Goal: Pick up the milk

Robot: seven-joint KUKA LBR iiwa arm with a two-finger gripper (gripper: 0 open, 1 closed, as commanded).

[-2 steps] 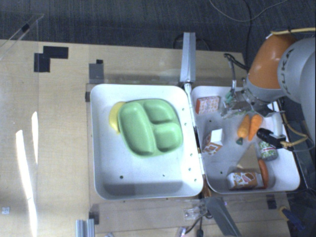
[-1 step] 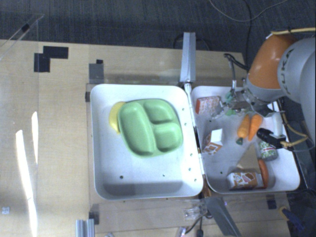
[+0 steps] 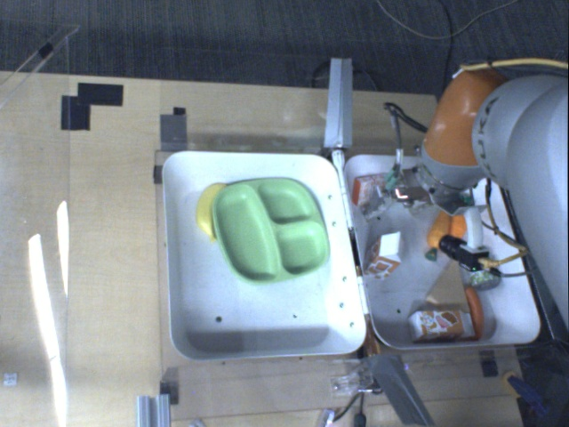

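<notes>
The gripper (image 3: 404, 189) sits low over the far end of the right shallow white bin (image 3: 524, 327), under the orange-banded grey wrist that reaches in from the right. Its jaws are wrapped in cabling and shadow, so I cannot tell whether they are spread or closed, and nothing is plainly seen between them.

The likeliest milk is the small white carton with a brown-orange lower edge (image 3: 385, 254), lying on the floor of that right bin close to the wall it shares with the left bin (image 3: 178, 238). It lies nearer the camera than the gripper and slightly to the left, apart from it, with bare bin floor between. Its long axis looks to run roughly along the dividing wall, tilted a little, though the carton is small and this is a judgement.

A second brown-and-white packet (image 3: 440, 324) lies on its side at the near end of the same bin, farther from the gripper. A red-brown packet (image 3: 364, 189) sits just beside the gripper. The left bin holds a green 3-compartment plastic tray (image 3: 269, 228).
</notes>
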